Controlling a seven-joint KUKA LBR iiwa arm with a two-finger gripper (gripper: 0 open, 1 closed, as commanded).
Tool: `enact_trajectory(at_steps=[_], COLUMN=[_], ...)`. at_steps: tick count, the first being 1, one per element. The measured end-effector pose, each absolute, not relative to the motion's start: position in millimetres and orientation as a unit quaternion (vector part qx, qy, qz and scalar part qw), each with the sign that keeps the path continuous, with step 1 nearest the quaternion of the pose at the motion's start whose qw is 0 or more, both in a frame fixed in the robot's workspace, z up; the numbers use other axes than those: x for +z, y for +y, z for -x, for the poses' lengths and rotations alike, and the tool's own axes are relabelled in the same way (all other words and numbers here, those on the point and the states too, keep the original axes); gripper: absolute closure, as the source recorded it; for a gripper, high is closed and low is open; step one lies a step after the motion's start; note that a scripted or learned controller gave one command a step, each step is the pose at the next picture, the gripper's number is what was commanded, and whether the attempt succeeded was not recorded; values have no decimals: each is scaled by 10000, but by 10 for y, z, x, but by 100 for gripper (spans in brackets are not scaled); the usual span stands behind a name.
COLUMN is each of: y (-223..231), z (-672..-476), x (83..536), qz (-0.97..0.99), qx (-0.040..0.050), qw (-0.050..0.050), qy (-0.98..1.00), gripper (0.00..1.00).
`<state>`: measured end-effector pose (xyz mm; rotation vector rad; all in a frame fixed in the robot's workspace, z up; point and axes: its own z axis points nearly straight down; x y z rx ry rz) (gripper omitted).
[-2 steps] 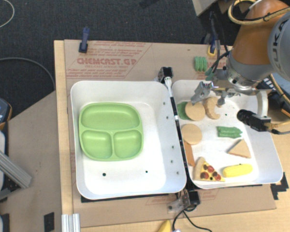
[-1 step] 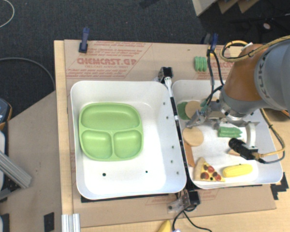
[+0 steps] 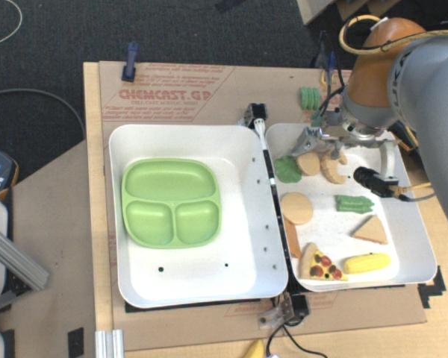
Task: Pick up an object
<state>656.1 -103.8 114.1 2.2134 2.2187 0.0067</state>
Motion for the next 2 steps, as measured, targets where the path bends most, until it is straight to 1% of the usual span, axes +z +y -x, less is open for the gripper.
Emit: enact_trajectory(at_steps=[1, 2], y=[-1117, -1548], z=[-6269, -6660], x=[885, 859], qz=[-7074, -7065], qx=[26, -36], qw=[45, -56], qy=[7068, 7077], gripper=[0, 0])
